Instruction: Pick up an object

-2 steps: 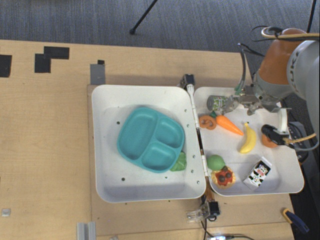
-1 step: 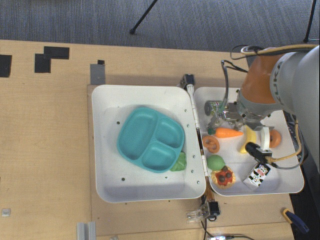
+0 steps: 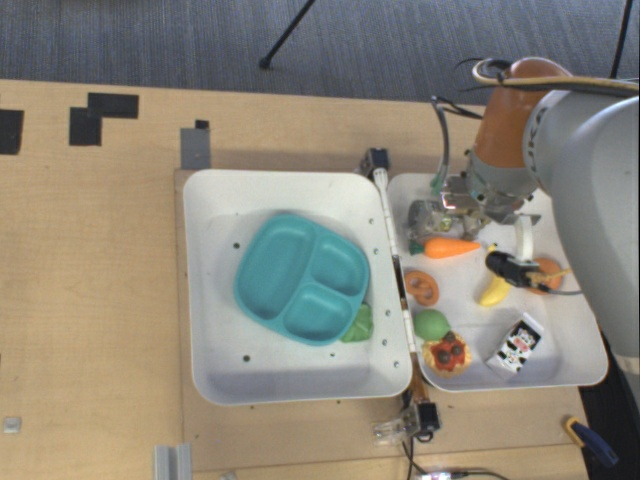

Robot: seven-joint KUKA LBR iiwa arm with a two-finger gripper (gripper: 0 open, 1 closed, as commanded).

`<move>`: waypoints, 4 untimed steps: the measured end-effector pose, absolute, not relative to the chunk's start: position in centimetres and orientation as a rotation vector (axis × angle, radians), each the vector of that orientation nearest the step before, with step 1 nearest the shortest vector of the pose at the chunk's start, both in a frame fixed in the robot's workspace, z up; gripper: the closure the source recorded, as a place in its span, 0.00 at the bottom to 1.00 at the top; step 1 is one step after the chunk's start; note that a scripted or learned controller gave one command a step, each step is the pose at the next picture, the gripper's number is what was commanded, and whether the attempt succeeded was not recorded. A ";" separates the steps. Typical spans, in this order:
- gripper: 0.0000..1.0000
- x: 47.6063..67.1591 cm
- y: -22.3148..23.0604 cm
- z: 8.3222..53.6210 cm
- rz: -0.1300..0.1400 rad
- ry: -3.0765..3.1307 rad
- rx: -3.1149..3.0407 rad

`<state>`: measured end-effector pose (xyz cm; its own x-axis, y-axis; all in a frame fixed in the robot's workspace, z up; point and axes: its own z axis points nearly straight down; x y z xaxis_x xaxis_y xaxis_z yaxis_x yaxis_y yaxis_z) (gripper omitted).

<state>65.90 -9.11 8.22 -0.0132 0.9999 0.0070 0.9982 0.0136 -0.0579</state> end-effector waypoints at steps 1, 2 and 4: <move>0.00 61.3 -8.3 8.6 -0.004 -2.226 -2.221; 0.00 65.9 -9.7 8.2 0.053 -2.204 -2.172; 1.00 67.1 -8.1 23.5 -0.009 -2.236 -2.217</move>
<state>67.05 -8.14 23.51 -0.0088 1.0000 -0.0011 0.9999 0.0088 0.0092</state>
